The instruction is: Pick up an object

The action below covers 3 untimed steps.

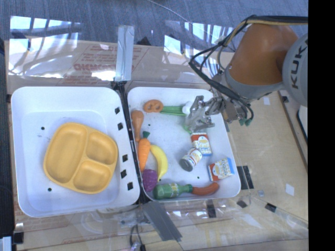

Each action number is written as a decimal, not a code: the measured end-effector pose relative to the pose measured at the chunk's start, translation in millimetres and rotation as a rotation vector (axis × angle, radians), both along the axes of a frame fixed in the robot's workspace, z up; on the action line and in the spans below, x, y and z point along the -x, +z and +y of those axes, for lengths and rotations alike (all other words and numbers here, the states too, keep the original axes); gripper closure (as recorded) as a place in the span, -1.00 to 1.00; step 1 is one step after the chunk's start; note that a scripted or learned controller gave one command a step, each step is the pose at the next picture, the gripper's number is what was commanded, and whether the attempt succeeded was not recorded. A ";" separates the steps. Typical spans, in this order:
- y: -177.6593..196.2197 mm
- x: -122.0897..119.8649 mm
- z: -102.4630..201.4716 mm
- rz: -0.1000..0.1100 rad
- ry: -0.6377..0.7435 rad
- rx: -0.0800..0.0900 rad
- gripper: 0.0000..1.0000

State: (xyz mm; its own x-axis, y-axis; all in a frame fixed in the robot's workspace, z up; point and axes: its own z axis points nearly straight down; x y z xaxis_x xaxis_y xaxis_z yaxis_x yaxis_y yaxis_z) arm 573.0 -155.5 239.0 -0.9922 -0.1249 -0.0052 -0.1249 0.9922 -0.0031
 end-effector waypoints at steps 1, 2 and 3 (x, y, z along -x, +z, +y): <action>-6.0 64.2 -34.9 0.007 0.640 -0.001 1.00; -117.2 89.3 15.2 0.008 0.852 -0.005 1.00; -68.2 95.3 -36.5 0.004 1.205 0.004 1.00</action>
State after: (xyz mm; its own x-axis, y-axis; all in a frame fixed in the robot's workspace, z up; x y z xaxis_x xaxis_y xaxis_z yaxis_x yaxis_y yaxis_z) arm 477.7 -191.9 170.9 -0.2382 -0.9712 -0.0001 -0.9712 0.2382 -0.0031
